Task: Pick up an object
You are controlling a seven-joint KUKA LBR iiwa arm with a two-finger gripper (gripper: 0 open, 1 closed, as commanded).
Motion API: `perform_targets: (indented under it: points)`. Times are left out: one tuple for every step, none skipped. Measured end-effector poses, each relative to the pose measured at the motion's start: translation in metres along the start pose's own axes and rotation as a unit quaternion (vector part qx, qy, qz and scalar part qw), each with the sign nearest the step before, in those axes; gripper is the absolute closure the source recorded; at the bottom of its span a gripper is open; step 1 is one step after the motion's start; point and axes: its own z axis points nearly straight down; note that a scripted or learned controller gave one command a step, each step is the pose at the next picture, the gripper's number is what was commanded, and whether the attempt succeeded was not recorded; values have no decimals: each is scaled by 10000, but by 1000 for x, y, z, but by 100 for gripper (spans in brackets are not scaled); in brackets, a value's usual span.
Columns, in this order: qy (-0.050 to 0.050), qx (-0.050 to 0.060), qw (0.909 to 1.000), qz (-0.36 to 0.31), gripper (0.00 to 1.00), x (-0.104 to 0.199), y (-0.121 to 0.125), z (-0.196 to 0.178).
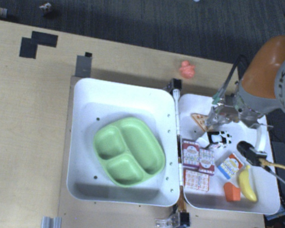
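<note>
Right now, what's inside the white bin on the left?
The left bin holds one thing: a green plate with three compartments, lying flat near the middle. Its compartments look bare. Whatever lies under the plate is covered, so I cannot tell.

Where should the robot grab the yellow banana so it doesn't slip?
Probably across the banana's middle, coming straight down. It lies flat in the right bin, roughly up-down in the picture, so fingers should close on its long sides. The orange block crowds its lower left.
</note>
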Motion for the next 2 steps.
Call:
perform_targets:
  points:
    - [-2, 7, 10000, 7, 0, -1, 0, 0]
    - [-11, -7, 10000, 12, 0, -35, 38, 100]
